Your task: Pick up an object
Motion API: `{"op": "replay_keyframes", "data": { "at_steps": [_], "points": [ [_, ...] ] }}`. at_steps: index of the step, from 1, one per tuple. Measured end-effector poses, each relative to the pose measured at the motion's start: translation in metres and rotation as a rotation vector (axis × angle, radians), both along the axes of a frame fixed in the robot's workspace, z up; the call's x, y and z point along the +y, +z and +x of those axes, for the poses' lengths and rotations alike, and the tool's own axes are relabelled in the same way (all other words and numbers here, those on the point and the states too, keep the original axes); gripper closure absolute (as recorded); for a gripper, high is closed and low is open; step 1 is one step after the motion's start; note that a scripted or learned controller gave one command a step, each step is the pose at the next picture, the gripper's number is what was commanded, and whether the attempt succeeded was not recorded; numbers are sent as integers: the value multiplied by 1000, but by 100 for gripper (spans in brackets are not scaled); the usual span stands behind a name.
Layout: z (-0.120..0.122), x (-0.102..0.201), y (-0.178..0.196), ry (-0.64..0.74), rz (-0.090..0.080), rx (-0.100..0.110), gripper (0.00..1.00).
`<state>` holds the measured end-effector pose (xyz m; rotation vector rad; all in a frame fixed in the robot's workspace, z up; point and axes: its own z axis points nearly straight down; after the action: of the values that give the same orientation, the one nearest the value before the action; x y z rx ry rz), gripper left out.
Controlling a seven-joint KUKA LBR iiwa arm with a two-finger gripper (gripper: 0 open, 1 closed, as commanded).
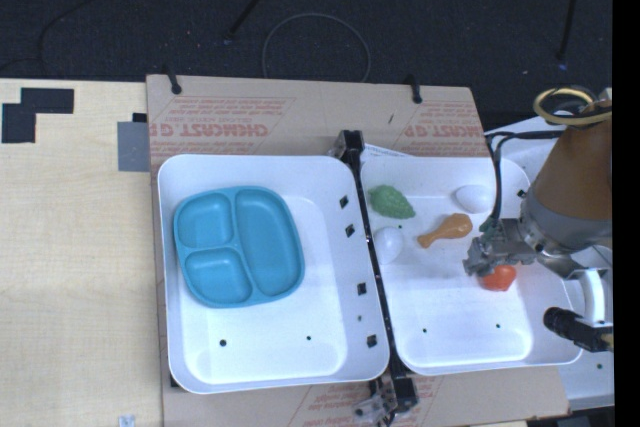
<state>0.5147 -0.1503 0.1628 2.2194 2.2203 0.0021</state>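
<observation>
Where claw descends, red object half-covered

One fixed camera looks down at a slant from above the bench; both white bins lie mid-frame.

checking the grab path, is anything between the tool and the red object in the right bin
Nothing visible stands between them. The tool is right at the red object, touching or overlapping its upper left edge. The orange drumstick-shaped piece lies apart, up and to the left, and the green piece is farther left.
</observation>
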Motion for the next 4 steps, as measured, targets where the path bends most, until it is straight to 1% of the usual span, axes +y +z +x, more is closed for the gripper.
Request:
{"op": "replay_keyframes", "data": {
  "at_steps": [1, 2, 3, 4],
  "points": [
    [1, -1, 49, 0, 0, 0, 100],
    [1, 48, 60, 4, 3, 4, 100],
    [14, 106, 56, 5, 3, 5, 100],
    [10, 166, 54, 5, 3, 7, 100]
  ]
}}
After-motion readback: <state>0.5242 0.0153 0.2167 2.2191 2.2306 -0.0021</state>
